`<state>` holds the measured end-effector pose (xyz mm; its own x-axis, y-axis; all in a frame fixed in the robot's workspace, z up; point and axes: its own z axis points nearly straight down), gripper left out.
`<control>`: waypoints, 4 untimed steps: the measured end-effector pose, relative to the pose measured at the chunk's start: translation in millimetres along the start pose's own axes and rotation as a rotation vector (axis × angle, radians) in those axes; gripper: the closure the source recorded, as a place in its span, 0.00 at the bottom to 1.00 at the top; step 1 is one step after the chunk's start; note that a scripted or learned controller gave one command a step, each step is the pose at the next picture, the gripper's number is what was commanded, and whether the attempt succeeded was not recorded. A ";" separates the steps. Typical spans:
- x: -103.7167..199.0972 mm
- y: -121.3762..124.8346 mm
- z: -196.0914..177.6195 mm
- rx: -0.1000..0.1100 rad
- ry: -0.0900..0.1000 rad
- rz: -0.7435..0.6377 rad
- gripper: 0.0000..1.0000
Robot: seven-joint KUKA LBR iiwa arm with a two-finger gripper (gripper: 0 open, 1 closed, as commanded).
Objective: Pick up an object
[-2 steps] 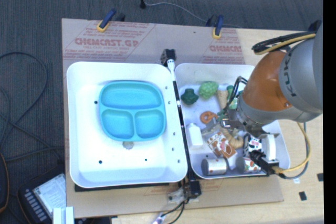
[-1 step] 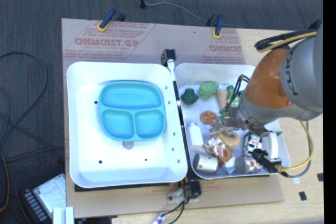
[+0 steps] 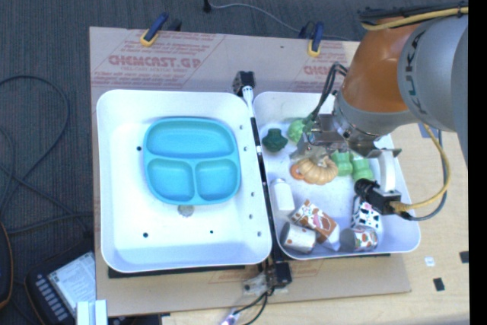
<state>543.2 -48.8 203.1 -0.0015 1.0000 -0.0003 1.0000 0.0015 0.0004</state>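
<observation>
Near edge of right bin [image 3: 407, 243]: brown-white carton [image 3: 313, 218], white block [image 3: 298, 240], patterned cup [image 3: 367, 215] packed against the rim — little finger room. Mid-bin, hand [image 3: 326, 142] sits low over the orange pumpkin [image 3: 315, 170], likely the pick target; can't tell its opening or any hold. Beyond — green toy [image 3: 274, 138], freer space. Left bin: blue tray [image 3: 192, 160].

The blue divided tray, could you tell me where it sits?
The blue divided tray lies in the left bin, roughly centred.
</observation>
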 end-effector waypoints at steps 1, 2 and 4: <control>-0.1 0.1 -9.2 0.001 0.000 0.000 1.00; -0.1 0.5 -18.7 0.001 0.000 -0.001 1.00; 0.0 1.3 -37.7 0.001 0.000 -0.001 1.00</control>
<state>544.5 -48.9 240.8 -0.0028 1.0000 -0.0007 1.0000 0.0028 -0.0006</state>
